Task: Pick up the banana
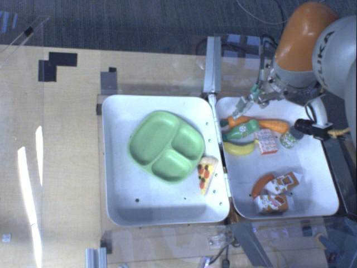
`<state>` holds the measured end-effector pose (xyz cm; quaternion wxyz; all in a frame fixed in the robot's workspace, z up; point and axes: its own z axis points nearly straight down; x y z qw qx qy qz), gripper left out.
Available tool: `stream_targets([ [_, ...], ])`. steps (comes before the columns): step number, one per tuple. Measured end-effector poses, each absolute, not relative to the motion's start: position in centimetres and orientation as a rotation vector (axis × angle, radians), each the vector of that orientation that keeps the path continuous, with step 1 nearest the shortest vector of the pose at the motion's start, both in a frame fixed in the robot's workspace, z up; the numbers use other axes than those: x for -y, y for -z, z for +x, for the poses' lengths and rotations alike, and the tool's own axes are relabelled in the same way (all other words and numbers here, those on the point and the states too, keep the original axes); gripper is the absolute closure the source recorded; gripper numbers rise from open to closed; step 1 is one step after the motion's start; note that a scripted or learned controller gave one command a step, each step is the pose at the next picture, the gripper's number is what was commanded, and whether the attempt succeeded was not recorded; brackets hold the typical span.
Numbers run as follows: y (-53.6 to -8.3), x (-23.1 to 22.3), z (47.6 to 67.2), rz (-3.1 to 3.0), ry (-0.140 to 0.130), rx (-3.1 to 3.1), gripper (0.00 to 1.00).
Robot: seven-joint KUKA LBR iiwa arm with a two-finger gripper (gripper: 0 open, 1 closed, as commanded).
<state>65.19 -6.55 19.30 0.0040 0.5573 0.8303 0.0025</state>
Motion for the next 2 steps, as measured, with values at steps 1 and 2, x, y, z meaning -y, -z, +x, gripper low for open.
stream_targets([
  [1, -11.3, 11.1, 62.0, 1.537, -0.005, -2.733, 0.00],
  [2, -9.1, 9.6, 59.5, 1.332, -0.009, -2.826, 0.00],
])
